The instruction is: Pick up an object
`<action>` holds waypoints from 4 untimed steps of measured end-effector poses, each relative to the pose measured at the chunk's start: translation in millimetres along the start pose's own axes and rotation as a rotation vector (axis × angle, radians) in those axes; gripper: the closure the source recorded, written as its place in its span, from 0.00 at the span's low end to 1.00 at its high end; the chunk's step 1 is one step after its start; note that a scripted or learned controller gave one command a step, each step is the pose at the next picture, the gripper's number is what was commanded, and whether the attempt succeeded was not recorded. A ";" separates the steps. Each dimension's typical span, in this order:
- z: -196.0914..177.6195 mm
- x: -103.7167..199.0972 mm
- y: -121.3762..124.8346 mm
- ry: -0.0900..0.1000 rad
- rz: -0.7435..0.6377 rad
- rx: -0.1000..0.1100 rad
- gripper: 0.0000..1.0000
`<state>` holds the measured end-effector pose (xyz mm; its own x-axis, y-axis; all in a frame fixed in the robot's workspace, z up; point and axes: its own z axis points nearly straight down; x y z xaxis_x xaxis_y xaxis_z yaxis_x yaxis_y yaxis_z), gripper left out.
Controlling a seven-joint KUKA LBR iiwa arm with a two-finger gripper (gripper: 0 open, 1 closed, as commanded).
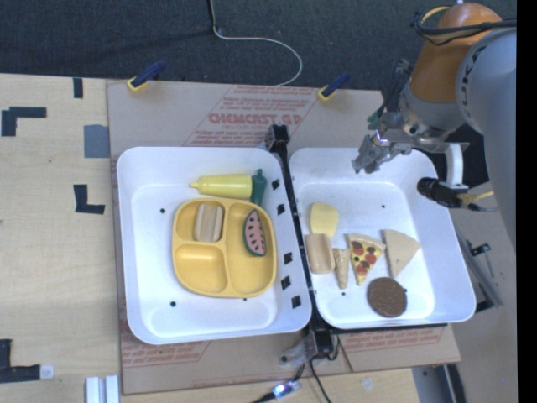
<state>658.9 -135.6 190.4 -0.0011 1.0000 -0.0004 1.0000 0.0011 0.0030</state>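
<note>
Objects for picking lie in two white bins side by side. In the right bin (436, 225) six toy food pieces cluster toward 6 o'clock: one yellow cheese block (325, 219) uppermost, one tan bread slice (319, 253) below it with its long axis running 12 to 6, one narrow pale stick (341, 268) beside it also lying 12 to 6, one pizza slice (363, 259) whose tip points toward 6, one tan wedge (399, 251) at 3 o'clock of the pizza, and one brown round cookie (387, 296) lowest.

In the left bin (138, 225) sits one yellow divided tray (197, 267) holding one bread piece (207, 222) and one watermelon slice (256, 233), its long axis 12 to 6. One yellow bottle (222, 186) with a green cap lies along the tray's 12 o'clock edge, long axis 9 to 3, cap pointing to 3.

Over the right bin's 1 o'clock corner hangs the gripper (367, 161), reaching in from 3 o'clock, well apart from the food. Nothing is seen between its fingers; how far they are parted I cannot tell.
</note>
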 end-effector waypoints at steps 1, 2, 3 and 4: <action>-36.4 0.4 0.9 0.000 0.000 0.000 1.00; -42.5 24.0 -38.8 0.000 0.000 0.006 1.00; -31.4 37.7 -81.5 0.001 0.001 0.008 1.00; -33.7 56.6 -138.3 0.001 0.001 0.009 1.00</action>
<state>520.4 -79.1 223.7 0.0001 1.0000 0.0007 1.0000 -0.0001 -0.0056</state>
